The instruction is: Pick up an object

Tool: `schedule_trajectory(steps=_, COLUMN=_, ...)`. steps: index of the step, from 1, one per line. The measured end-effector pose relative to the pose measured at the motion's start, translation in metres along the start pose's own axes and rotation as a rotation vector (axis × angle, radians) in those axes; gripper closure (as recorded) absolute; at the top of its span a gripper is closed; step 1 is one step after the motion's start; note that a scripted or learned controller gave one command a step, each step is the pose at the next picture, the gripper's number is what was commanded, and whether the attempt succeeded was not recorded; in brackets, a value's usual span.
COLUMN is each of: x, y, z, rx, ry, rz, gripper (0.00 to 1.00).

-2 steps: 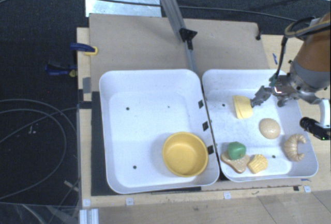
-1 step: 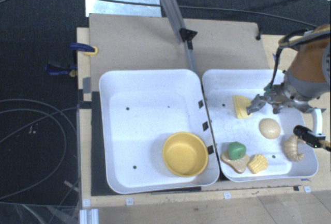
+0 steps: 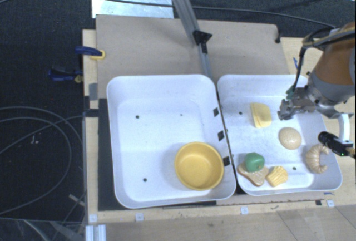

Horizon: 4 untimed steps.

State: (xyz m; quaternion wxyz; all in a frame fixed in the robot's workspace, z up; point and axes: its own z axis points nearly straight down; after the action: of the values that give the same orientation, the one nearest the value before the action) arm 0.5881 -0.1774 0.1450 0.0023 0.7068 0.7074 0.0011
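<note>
The gripper hangs low over the right bin, and its tip is too small and dark to show how it is set, so I cannot tell whether it is parted or closed; nothing shows in its grasp. Just to its left lies a pale yellow wedge, near enough to look like the chosen target. Just below it rests a cream round piece, and farther down toward the bin's near wall a toy croissant. Well down and left sit a corn-yellow piece and a green piece atop a tan slice, bunched and probably harder to grip cleanly. Across the divider, well apart, a yellow bowl stands in the left bin.
</note>
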Motion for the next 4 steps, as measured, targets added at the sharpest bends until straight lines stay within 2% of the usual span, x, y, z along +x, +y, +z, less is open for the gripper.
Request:
schedule_trajectory(steps=3, x=0.003, y=0.000, z=-0.142, rx=-0.003, ry=-0.001, rz=-0.005, gripper=1.00)
schedule_trajectory(steps=4, x=0.055, y=-0.007, z=-0.125, rx=0.004, ry=0.003, rz=-0.009, gripper=1.00)
